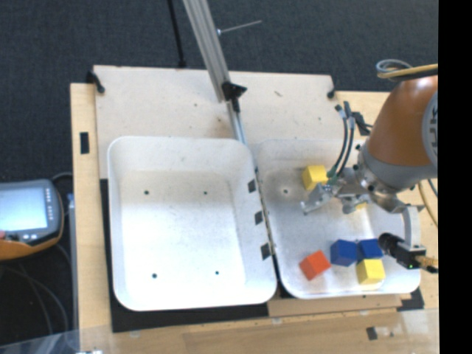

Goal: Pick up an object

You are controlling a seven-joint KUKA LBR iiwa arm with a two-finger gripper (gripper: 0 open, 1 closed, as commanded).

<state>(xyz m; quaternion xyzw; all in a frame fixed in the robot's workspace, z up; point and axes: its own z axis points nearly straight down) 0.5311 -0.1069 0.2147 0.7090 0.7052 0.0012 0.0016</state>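
Several small blocks lie in the right bin (pixel 291 227). A yellow cube (pixel 315 175) sits near the bin's upper middle. Along the front edge are an orange-red cube (pixel 315 265), a blue cube (pixel 344 252), a second blue cube (pixel 370 248) and another yellow cube (pixel 371 271), the last three touching. My gripper (pixel 324 196) hangs low over the right bin, just below and right of the upper yellow cube, with the orange-banded wrist (pixel 402 135) above it. I see no block held in it.
The left bin (pixel 184 220) lies beside the right one, sharing a middle wall with black clips (pixel 259 216). A slanted metal pole (pixel 210 46) rises from the back of the bench. A small screen (pixel 28 211) sits off the bench at left.
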